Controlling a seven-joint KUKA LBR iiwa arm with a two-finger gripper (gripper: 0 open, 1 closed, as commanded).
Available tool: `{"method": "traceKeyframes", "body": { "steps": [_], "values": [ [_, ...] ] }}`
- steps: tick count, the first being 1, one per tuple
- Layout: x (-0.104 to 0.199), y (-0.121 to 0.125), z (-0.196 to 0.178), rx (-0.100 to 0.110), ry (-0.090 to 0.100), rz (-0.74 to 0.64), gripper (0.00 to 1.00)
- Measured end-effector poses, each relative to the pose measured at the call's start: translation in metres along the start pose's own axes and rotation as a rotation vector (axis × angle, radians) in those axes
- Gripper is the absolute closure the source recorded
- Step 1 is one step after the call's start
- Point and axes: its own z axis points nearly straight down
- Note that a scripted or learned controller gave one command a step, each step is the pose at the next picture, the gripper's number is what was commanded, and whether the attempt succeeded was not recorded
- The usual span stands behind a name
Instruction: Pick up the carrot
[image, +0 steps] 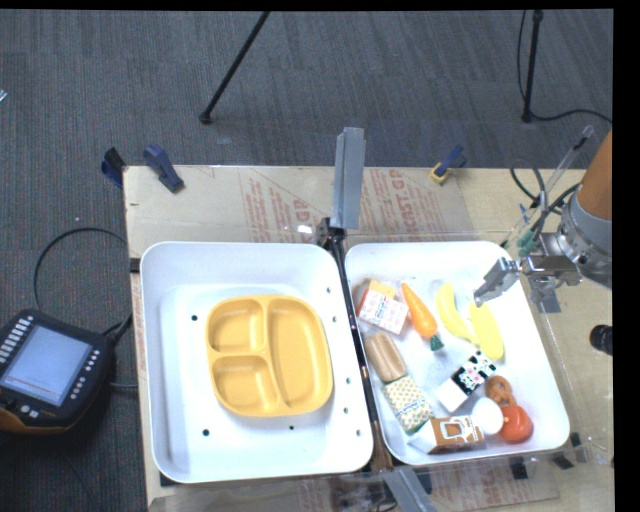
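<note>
Camera view: the carrot (420, 311) lies in the right bin (548, 345), tilted with its green end toward the lower right, between a small pink-and-white box (383, 307) on its left and two bananas (470, 320) on its right, with a bread roll (385, 356) just below. The tool (497, 280) hangs over the bin's upper right area, near the bananas and apart from the carrot; whether it is wide or narrow cannot be told, and nothing is seen held in it. The left bin (160, 300) carries a yellow divided plate (268, 355).
</note>
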Motion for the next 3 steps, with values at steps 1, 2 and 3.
{"method": "traceKeyframes", "body": {
  "steps": [1, 2, 3],
  "values": [
    [0.068, 0.024, 0.046, 0.006, 0.001, 0.256, 0.0],
    [0.038, 0.054, 0.134, 0.012, 0.0, 0.283, 0.0],
    [0.029, 0.085, 0.178, -0.014, -0.002, 0.284, 0.0]
  ]
}}
